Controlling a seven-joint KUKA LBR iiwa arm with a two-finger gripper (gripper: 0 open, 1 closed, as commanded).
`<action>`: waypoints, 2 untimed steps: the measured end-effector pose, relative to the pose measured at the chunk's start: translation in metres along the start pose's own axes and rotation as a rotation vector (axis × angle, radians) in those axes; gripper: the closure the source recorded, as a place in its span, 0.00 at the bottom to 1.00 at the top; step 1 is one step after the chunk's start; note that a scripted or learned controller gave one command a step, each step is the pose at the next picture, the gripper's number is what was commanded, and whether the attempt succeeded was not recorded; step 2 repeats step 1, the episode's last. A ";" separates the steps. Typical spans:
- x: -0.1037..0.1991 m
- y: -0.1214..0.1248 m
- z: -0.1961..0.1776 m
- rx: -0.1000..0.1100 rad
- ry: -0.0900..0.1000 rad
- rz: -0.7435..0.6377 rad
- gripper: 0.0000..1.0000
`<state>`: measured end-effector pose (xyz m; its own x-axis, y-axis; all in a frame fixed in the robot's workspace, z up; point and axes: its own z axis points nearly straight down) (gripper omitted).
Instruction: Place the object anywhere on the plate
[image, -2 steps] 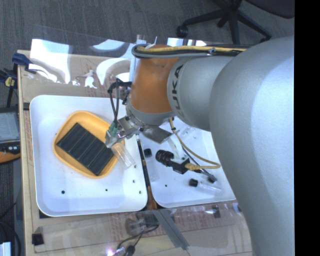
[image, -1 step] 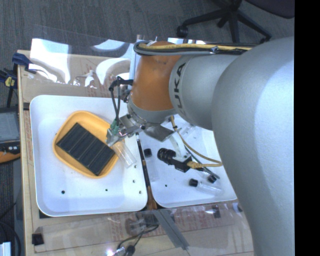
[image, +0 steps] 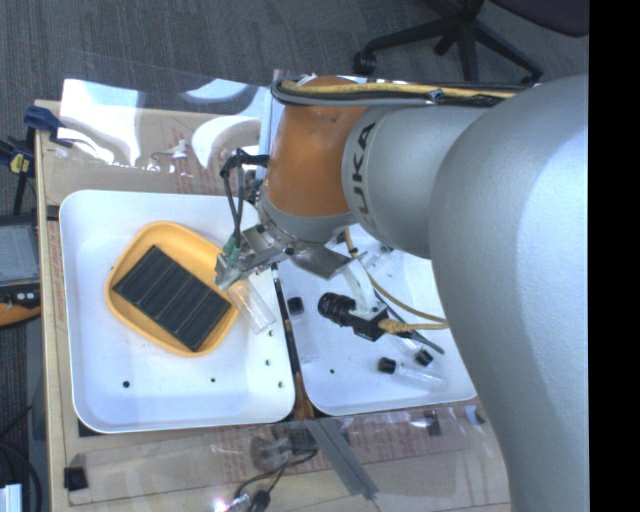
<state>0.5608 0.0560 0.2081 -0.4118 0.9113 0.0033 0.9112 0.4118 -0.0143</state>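
Note:
A yellow plate (image: 140, 252) lies tilted in the left bin (image: 90, 400). A dark ribbed rectangular object (image: 172, 292) rests flat on the plate and covers most of its middle. My gripper (image: 243, 272) hangs just above the plate's right rim, next to the dark object's right corner and close to the divide between the two bins. I see nothing held in it. The orange-banded wrist (image: 310, 160) and the grey arm (image: 480, 220) hide much of the right bin.
In the right bin (image: 380, 400) lie a small black block (image: 387, 366), a clear tube-like piece (image: 420, 375) and a small black bit (image: 295, 303) near the left wall. White floor shows around the plate in the left bin.

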 end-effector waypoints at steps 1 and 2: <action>0.000 0.000 0.000 0.000 0.000 0.000 0.00; 0.000 0.000 0.000 0.000 0.000 0.000 0.00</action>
